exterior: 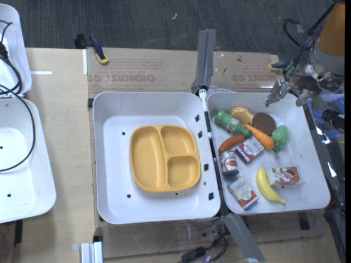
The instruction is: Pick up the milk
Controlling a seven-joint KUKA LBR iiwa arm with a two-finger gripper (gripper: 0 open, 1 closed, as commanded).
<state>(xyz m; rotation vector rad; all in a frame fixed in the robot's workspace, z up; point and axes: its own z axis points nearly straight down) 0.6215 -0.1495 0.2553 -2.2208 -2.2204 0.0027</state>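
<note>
Milk (242, 193) lies at the near edge of the right bin (321, 163), beside the banana (268, 186). Farther back, the pincer (289, 92) hangs open over the bin's far rim, holding nothing. It should come straight down, missing the banana.

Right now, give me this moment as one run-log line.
gripper: over right bin's far edge, nothing held | milk carton: in right bin, near front, untouched | phase: pre-approach
</note>
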